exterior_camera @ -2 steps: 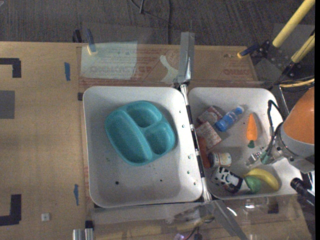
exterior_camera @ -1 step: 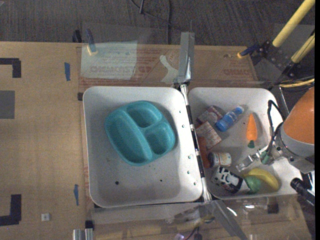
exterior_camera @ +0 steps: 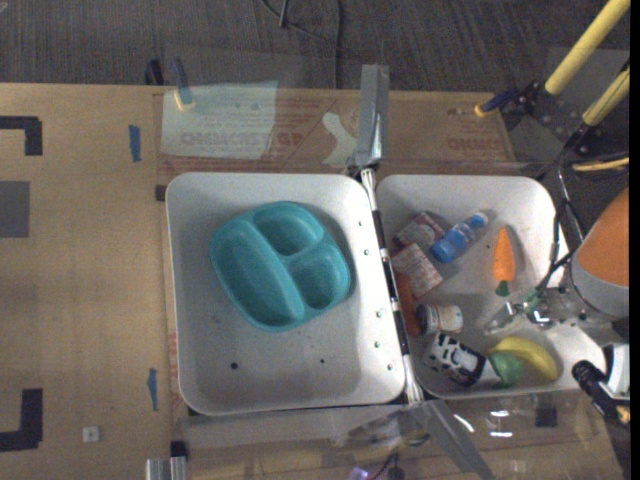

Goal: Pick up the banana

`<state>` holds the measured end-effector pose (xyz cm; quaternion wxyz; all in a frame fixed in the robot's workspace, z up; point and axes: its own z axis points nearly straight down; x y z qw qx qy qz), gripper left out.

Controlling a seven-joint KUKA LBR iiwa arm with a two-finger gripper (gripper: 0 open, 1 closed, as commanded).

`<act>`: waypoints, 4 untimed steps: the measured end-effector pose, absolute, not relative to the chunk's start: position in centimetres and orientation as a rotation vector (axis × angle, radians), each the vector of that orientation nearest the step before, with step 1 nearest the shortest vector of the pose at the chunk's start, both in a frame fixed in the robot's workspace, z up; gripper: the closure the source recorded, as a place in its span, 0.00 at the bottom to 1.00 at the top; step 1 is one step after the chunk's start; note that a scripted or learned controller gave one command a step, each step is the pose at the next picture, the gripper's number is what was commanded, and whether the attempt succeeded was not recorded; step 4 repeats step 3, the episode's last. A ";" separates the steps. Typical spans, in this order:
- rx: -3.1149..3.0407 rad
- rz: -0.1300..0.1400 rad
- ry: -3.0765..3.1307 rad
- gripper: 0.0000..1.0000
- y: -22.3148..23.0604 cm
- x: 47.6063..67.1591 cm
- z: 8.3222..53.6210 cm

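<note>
Still at the approach stage, judging by the layout: banana (exterior_camera: 528,356) lying flat near the front right corner of the right bin (exterior_camera: 540,190), touching a green piece (exterior_camera: 506,368) at its left end, with a black-and-white toy (exterior_camera: 456,358) just beside that. Gripper (exterior_camera: 518,310) poised just above and behind the banana, apart from it, with nothing between the fingers. Fingers look parted, though small and glinting, so hard to read how wide. Best done by coming straight down over the middle of the banana, fingers set across its narrow width, not along its curve. Worth keeping clear of the green piece, since a finger landing on it could nudge the banana away or grab both. Also worth minding the bin wall close by on the right. Carrot (exterior_camera: 504,258), blue bottle (exterior_camera: 460,236) and small jar (exterior_camera: 440,318) lie further back, out of the way. Teal divided plate (exterior_camera: 282,264) sits in the left bin (exterior_camera: 200,368), well apart.
</note>
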<state>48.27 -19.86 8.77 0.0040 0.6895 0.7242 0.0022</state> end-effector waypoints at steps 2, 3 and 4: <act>2.157 0.003 2.259 0.00 -20.2 48.4 9.9; 1.894 0.004 2.500 0.00 -20.6 48.2 8.8; 1.894 0.004 2.500 0.00 -20.6 48.2 8.8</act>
